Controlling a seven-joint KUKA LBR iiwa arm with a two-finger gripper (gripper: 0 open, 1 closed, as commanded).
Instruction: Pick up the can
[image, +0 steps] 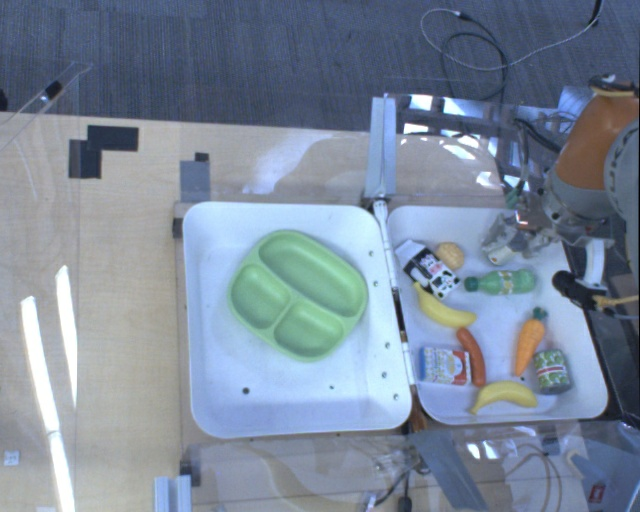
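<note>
The can (551, 371), short with a green and red label, stands upright near the front right corner of the right bin (590, 405). Beside it are a carrot (528, 343) on its left and a banana (505, 396) toward the front. My gripper (510, 241) hangs over the back of the right bin, just above a green bottle (503, 284) and well behind the can. Nothing shows in its grasp.
The right bin also holds a black-and-white carton (429, 268), a tan lump (450, 255), a second banana (445, 309), a red sausage (471, 356) and a small blue and white carton (443, 365). A green divided plate (297, 295) lies in the left bin (215, 400).
</note>
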